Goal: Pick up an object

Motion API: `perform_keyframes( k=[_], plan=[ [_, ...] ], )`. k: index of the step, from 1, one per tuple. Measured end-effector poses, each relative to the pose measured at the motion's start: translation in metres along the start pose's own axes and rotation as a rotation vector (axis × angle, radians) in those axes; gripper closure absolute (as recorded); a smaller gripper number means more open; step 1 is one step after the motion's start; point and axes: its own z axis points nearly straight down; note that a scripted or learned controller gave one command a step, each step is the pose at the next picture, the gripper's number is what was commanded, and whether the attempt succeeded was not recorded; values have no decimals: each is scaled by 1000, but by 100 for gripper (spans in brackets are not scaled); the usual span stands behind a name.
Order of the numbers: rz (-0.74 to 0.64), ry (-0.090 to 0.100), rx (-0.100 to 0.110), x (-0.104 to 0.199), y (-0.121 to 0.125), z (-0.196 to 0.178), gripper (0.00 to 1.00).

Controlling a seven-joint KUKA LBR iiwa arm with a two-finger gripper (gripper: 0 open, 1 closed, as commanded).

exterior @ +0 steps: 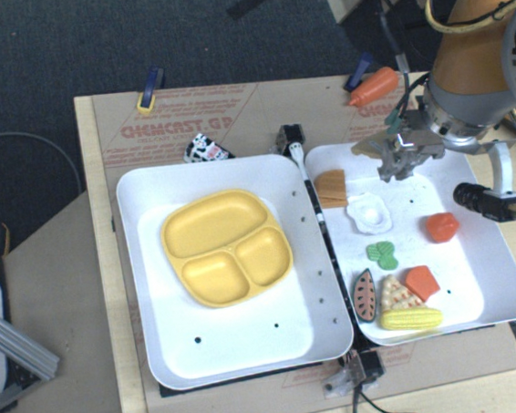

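The grey arm with its orange band reaches in from the right, and its gripper (399, 166) hangs over the far end of the right shallow white bin (489, 264), near the bin's upper rim. From this slant I cannot tell how the gripper stands, and nothing is visibly caught in it.

The things to pick lie in that right bin. A brown bread-like slice (331, 188) sits at the bin's upper left, just left of the gripper. Below it rests a small white rounded piece (369, 213), then a green leafy toy (382, 254). A red rounded toy (441, 227) lies apart toward the right side. At the near end a cluster gathers — a watermelon slice toy (364, 294), a pale knobbly piece (395, 293), an orange-red wedge (422, 282) and a yellow corn cob toy (411, 320), the cob lying just below the others.

The left shallow white bin (163, 348) holds a yellow three-compartment plastic plate (226, 246) near its middle.

On the cardboard-covered surface (117, 262) beyond the bins lie a small black-and-white object (205, 149) and an orange carrot-like toy (373, 87).
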Motion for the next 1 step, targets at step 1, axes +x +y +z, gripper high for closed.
perform_keyframes(
  k=[1],
  plan=[
    [0, -1, 1, 7, 7, 9, 100]
  ],
)
